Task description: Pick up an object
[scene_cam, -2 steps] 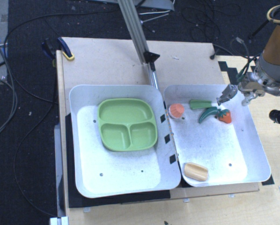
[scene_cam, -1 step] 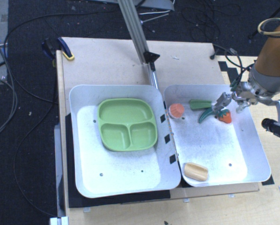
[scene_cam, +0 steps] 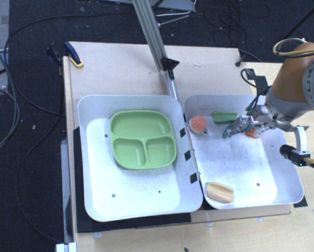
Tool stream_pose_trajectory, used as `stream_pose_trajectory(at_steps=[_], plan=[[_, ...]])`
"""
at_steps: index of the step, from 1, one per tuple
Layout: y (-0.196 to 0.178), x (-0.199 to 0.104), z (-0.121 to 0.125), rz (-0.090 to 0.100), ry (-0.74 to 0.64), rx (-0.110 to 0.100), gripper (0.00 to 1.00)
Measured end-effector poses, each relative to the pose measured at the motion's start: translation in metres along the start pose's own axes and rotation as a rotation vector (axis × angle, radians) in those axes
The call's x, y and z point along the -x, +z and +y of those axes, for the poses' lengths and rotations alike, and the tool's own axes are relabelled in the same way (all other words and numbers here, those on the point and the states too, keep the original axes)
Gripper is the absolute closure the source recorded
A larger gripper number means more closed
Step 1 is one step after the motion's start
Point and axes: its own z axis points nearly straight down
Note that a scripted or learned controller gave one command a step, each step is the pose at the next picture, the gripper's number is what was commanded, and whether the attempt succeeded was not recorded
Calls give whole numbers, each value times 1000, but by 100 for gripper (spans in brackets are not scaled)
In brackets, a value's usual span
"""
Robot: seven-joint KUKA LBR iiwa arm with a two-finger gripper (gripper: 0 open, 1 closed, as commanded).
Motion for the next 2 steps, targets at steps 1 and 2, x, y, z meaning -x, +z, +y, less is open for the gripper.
stream_pose_trajectory(at_steps=[1,2], plan=[[-14,1,2,-3,-1,8,100],[-78,1,6,-3,-2,12,100]])
